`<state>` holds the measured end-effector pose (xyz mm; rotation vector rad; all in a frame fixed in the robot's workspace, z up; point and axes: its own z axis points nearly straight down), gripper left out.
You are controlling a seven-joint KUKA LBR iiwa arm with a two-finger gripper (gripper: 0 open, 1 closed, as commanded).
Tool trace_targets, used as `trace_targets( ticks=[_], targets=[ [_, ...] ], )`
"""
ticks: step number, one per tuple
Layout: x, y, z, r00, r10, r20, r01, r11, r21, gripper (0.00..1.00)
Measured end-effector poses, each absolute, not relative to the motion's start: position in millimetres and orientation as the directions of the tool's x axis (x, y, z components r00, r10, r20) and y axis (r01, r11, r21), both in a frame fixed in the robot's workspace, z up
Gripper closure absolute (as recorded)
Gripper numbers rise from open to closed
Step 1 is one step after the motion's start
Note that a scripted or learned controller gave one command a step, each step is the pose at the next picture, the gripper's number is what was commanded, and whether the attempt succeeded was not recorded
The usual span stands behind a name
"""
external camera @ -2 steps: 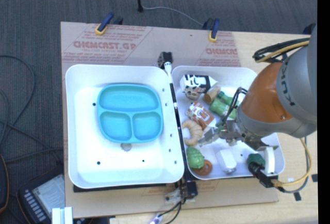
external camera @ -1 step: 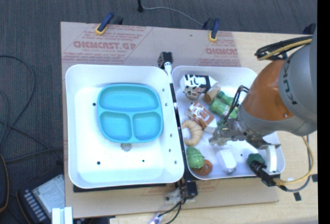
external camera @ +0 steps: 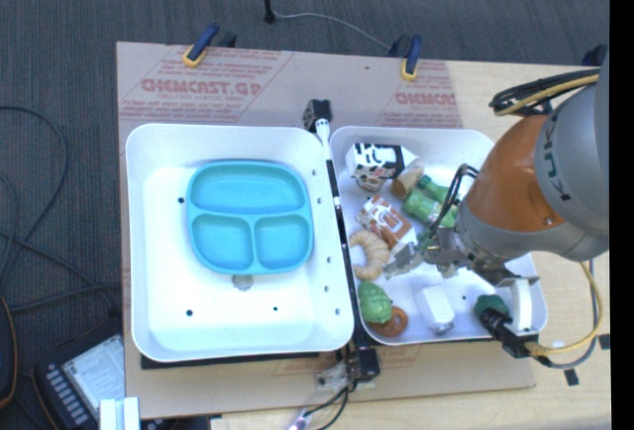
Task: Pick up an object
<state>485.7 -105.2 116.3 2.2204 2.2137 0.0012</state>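
The right bin (external camera: pixel 416 133) holds several small things. A black-and-white toy (external camera: pixel 374 159) lies at the back, with a brown piece (external camera: pixel 406 182) and a green bottle-like piece (external camera: pixel 428 198) beside it. Further forward are an orange-and-white packet (external camera: pixel 384 220), a tan croissant-shaped piece (external camera: pixel 369 253), a green lump (external camera: pixel 374 300), an orange ring (external camera: pixel 394 322) and a white block (external camera: pixel 436 307). My gripper (external camera: pixel 408 258) is low in this bin, just right of the tan piece and below the packet. Nothing is visibly held.
The left bin (external camera: pixel 139 220) holds a blue divided plate (external camera: pixel 250 217) with a small grey thing (external camera: pixel 241 281) in front of it. The bulky grey and orange arm (external camera: pixel 525 190) covers the right bin's right side. A narrow wall separates the bins.
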Motion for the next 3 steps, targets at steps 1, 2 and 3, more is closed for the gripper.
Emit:
trace_targets(
  ticks=[1,2,3],
  targets=[
    [485.9,-105,126,0.003,1.0,-0.004,1.0,-0.003,0.004,1.0],
    [485.9,-105,126,0.003,1.0,-0.004,1.0,-0.003,0.004,0.0],
    [484.2,-104,87,0.001,1.0,-0.001,1.0,-0.001,0.001,0.0]
  ],
)
